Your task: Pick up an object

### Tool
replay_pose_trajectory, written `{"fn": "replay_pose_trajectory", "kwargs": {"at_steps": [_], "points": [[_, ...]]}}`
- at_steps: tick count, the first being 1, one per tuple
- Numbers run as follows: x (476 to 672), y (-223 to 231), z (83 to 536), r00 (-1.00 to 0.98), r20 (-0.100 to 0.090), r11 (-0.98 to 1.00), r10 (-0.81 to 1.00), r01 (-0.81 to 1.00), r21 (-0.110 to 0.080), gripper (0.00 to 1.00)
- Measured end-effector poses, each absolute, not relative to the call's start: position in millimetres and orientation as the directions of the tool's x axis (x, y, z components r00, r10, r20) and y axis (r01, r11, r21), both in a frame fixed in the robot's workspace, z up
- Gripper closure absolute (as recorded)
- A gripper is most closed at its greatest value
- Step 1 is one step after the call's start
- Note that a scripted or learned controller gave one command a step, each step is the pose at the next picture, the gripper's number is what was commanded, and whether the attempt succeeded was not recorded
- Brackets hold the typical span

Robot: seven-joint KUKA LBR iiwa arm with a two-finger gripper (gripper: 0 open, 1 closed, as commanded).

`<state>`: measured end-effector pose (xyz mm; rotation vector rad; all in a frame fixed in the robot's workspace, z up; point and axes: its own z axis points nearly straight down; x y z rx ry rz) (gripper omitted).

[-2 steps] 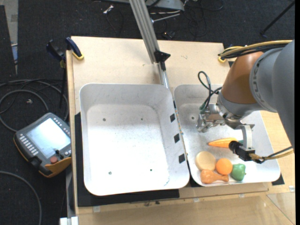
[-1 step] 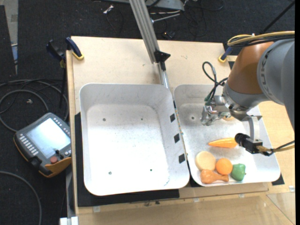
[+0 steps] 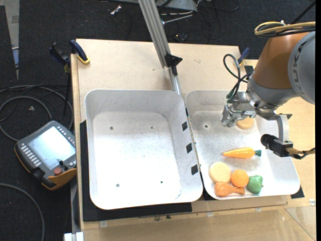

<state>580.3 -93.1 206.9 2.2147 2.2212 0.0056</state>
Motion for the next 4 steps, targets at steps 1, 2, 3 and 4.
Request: {"fn": "replay_pose_trajectory", "kwargs": {"at_steps": [1,2,3,4], "points": [[581.7,-93,243,-0.003,-0.001,0.003,1.000,1.000,0.006,1.00],[589.6,-47,235,-0.007,0.001,0.007,1.000,1.000,0.000,1.00],[609.2,5,225,-0.007,0.001,0.007,1.000,1.000,0.002,1.00],[621.9,62,238,-0.009,0.002,0.009,1.000,1.000,0.003,1.00]]}}
